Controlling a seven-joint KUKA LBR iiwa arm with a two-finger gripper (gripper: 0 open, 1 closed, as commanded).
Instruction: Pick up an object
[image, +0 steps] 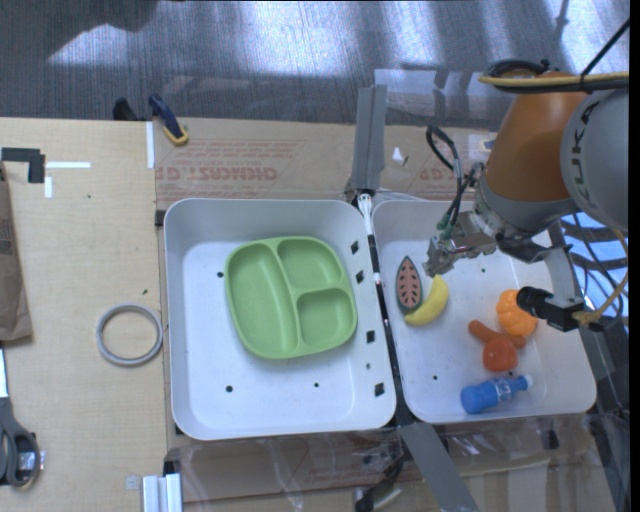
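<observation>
Gripper (441, 262) hangs just above banana (427, 301), at nine o'clock in right bin (560, 400); finger state cannot be told. Banana likely light, rigid, smooth: grasp across its middle.

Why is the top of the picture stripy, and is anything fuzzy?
In the camera view, light falls in slanted bright and dark stripes across the grey floor beyond the bench. The big orange band of the arm looks soft and blurry because it is near the camera, while the green plate and banana look sharp.
</observation>
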